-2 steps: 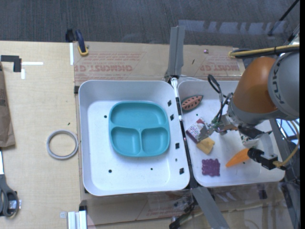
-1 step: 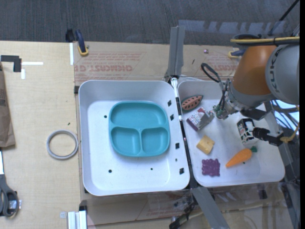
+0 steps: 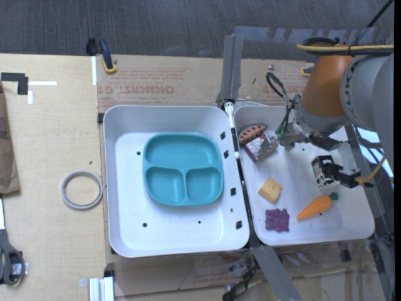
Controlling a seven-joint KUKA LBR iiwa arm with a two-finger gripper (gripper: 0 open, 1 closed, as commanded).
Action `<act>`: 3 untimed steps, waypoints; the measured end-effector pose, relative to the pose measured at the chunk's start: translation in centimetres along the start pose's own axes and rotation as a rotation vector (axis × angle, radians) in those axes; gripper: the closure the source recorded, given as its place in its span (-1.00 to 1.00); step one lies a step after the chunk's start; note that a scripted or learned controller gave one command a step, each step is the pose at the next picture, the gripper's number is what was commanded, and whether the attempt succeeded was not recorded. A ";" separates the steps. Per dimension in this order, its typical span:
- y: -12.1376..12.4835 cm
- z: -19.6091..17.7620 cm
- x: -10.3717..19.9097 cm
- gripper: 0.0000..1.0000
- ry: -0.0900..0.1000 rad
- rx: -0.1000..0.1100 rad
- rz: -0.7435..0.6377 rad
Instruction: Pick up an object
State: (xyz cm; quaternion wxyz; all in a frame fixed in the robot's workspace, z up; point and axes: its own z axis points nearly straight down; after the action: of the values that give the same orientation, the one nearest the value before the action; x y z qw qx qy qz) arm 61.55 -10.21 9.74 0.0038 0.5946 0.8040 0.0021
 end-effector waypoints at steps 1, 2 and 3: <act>-6.6 0.0 1.2 -1.00 0.001 0.000 -0.113; -2.0 0.0 -2.2 -1.00 -0.001 -0.003 -0.657; -5.1 0.4 -8.2 -1.00 0.002 0.004 -0.557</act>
State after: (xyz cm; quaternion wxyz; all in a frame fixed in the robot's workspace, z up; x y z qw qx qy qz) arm 59.09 -19.55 9.29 0.0021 0.3505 0.9366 0.0002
